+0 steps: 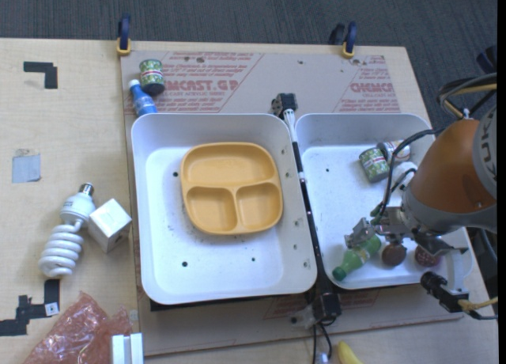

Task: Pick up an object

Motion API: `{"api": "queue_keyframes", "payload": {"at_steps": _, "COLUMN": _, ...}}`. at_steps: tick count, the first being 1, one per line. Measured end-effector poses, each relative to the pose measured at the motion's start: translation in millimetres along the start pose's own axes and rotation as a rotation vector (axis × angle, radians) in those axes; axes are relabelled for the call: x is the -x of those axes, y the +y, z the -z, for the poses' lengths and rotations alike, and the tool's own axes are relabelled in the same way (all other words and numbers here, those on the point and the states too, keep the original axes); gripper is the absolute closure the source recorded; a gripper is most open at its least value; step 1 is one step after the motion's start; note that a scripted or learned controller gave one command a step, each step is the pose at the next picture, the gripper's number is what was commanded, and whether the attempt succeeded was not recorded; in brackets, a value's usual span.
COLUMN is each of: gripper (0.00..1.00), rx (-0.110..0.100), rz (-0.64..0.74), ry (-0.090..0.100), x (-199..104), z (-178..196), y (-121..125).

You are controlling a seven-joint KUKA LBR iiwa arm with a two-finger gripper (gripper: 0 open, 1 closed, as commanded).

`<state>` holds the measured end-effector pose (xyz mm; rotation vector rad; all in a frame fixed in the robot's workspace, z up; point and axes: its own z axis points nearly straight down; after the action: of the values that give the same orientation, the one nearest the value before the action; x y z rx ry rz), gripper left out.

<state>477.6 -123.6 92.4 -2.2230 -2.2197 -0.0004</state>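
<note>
On the bench (71, 125), at the far left, a bulb (63, 237) lies beside a white cube (110, 224). The left bin (154, 271) holds a yellow divided plate (232, 187). In the right bin (332, 129), a green can (373, 162) lies near the far wall, and a green bottle (353, 260) lies at the near edge with two brown balls (393, 254) just to its right. The end effector (365, 235) is low over the bottle's upper end; whether its jaws are apart or together cannot be told.

Tray (232, 187) in left bin (158, 267) (bottle (353, 259) right).
</note>
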Motion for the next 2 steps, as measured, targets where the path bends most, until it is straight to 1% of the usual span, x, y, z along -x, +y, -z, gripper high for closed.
{"api": "queue_keyframes", "payload": {"at_steps": 1, "gripper": 1.0, "rx": 0.003, "rz": -0.002, "ry": -0.001, "x": 0.6, "z": 10.0, "y": 1.7}}
{"api": "queue_keyframes", "payload": {"at_steps": 2, "gripper": 1.0, "rx": 0.001, "rz": 0.003, "ry": -0.002, "x": -48.4, "z": 138.1, "y": 89.0}}
